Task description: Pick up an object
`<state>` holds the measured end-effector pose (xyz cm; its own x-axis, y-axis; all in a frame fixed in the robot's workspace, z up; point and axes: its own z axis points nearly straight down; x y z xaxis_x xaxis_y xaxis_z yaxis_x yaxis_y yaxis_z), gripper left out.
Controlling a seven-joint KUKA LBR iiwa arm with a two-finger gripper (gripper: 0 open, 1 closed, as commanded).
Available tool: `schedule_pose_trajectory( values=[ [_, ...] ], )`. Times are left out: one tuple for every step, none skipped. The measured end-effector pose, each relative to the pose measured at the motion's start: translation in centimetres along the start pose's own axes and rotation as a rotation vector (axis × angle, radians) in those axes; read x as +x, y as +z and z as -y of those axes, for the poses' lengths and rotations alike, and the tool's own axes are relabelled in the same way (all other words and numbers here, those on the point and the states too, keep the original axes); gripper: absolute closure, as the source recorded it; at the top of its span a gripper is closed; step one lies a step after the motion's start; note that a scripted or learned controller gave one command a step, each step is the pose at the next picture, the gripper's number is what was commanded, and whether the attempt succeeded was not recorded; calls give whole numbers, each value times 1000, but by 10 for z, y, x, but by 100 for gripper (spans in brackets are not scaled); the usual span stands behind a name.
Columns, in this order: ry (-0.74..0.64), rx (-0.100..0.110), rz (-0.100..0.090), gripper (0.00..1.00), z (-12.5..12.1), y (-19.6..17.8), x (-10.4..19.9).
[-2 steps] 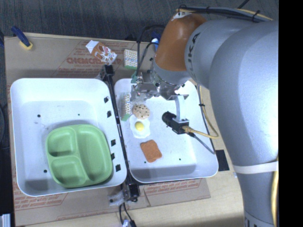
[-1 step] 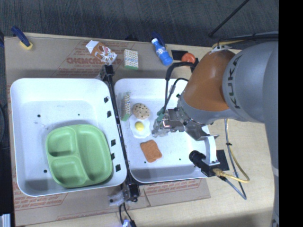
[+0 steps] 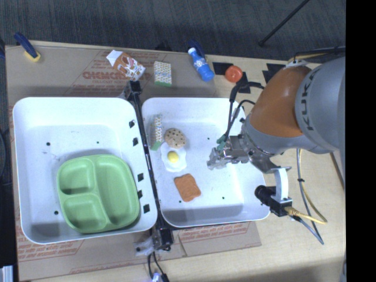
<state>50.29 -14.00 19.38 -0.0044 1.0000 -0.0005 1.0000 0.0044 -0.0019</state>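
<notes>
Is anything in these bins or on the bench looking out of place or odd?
Nothing spilled or damaged. The green tray lies a little askew in the left bin. The cookie, egg and toast lie flat in the right bin, apart from the gripper.

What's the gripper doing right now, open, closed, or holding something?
Gripper: over the right bin; open or closed cannot be told, nothing seen in it.
</notes>
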Motion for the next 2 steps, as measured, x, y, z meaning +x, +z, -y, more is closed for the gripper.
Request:
schedule_pose_trajectory(
  values=[
    [0,0,-1,100,24,-5,-53],
    [0,0,-1,100,27,-12,-71]
  ],
)
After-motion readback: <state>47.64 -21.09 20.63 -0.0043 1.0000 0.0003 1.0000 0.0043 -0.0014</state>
